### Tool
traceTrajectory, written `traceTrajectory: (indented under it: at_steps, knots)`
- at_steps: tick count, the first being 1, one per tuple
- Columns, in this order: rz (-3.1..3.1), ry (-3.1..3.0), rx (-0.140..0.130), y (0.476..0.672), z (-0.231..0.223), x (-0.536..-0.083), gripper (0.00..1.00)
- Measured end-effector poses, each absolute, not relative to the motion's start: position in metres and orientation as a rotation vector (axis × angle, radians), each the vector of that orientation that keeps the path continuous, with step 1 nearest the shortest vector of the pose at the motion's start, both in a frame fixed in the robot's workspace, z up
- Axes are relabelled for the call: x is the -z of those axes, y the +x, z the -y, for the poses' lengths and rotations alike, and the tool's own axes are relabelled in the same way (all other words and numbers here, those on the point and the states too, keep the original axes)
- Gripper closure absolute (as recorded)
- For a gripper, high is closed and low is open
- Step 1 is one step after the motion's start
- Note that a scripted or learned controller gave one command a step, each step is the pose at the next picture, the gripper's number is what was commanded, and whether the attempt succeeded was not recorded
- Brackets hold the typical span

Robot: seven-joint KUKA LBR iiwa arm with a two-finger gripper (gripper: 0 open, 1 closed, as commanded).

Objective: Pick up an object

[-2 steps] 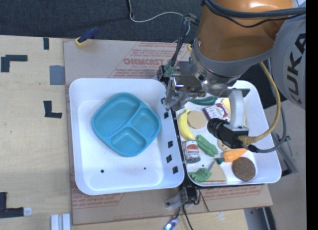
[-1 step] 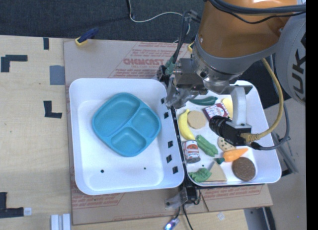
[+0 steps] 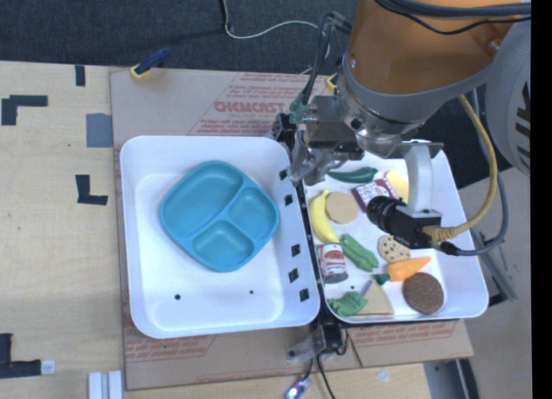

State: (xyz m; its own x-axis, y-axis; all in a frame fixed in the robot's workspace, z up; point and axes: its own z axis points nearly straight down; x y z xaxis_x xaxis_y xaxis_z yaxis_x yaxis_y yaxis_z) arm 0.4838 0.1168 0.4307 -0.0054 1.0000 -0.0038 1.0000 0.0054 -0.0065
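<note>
The arm (image 3: 431, 35) hides much of the right bin (image 3: 461, 298), and its gripper (image 3: 315, 165) sits at the bin's upper left corner, its state impossible to tell. The left bin (image 3: 151, 302) has open floor around the blue plate (image 3: 220, 215). A banana (image 3: 322, 218) lies just below the gripper, by the rim between the bins.

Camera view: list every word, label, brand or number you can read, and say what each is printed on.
"CHEMCAST" in red, repeated along the brown cardboard sheet under the bins; the smaller red lines beside it are too blurred to read.
Can in the right bin: red and white label, text too small to read.
Dark packet in the right bin: print too small to read.
Black tape marks on the bench: shapes, not letters.
</note>
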Motion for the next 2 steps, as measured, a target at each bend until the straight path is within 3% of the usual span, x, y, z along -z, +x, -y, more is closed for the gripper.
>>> traceTrajectory:
  at_steps: [1,2]
  knots:
    - [2.219,-2.22,-0.011,0.483,-0.1144,-0.3689,1.0]
    - [2.222,-2.22,-0.006,0.4833,-0.12,-0.3664,1.0]
